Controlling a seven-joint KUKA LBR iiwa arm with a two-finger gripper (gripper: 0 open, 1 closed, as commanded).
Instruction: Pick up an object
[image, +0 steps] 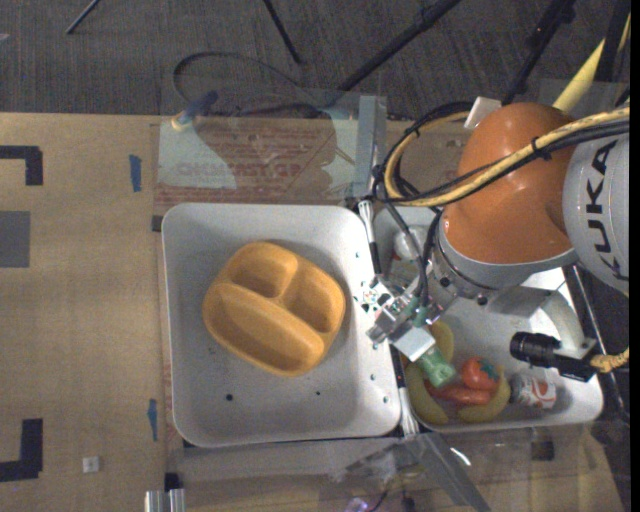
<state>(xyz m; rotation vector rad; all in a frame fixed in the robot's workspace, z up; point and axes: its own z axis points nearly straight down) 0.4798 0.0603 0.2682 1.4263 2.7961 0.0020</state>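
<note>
A yellow divided plate (275, 306) lies in the left white bin (200, 400). My gripper (398, 322) hangs over the wall between the two bins, at the left edge of the right bin (585, 405). Just below it, by the front wall of the right bin, lie a green toy (438, 370), a red-orange toy (470, 384) and a curved yellow piece (432, 405) under them. A small white and red can (535, 392) rests to their right. The arm's orange band (510, 190) hides much of the right bin.
A clear plastic sheet (260, 155) lies on the bench behind the left bin. Black and yellow cables (420, 165) loop beside the arm. A black cylinder (535, 349) juts out over the right bin. Bare wooden bench (80, 300) spreads to the left.
</note>
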